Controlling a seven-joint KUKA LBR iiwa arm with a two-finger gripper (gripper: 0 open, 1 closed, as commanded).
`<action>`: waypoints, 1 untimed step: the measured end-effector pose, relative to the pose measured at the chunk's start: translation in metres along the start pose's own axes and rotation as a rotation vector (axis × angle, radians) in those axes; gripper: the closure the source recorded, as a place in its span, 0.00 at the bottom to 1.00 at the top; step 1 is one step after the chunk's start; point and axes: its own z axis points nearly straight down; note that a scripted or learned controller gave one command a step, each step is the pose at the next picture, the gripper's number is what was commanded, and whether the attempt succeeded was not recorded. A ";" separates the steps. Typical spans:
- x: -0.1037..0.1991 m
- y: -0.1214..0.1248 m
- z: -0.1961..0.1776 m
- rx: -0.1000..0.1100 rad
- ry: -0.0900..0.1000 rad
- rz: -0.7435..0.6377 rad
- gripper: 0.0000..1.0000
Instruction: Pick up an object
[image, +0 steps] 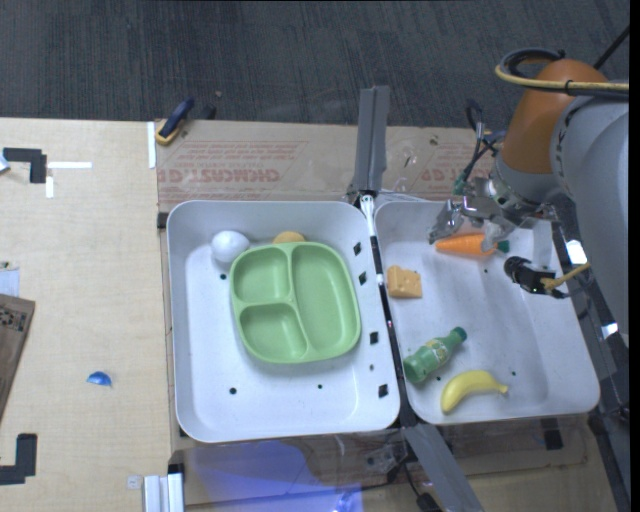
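The grey arm (590, 130) with its orange band comes in from the right and reaches over the far part of the right bin (560, 375). Its gripper (478, 222) is low there, just above the carrot, and its metal parts hide the fingertips, so I cannot tell if the pincer is spread or pressed together.

In the left bin (200, 400) lies a big light green plate (296, 300) with three compartments; it takes the middle of that bin. Behind its far edge a small part of an orange-yellow thing (289, 238) shows, mostly hidden. Next to it, at the far left corner of the plate, there is a white ball (229, 243).

In the right bin, a yellow banana (472, 386) lies near the front wall, curved. Just beside it, to the left, a small green bottle (433, 355) lies on its side, its cap pointing to the far right.

The carrot (466, 245) is orange, long and pointed, with the thin tip to the left. It lies flat in the far part of the right bin, directly under the gripper.

A tan piece like a slice of cheese or bread (404, 282) lies near the left wall of the right bin, in front and left of the carrot, apart from it.
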 end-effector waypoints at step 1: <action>-0.033 0.002 0.034 0.013 0.002 -0.123 0.00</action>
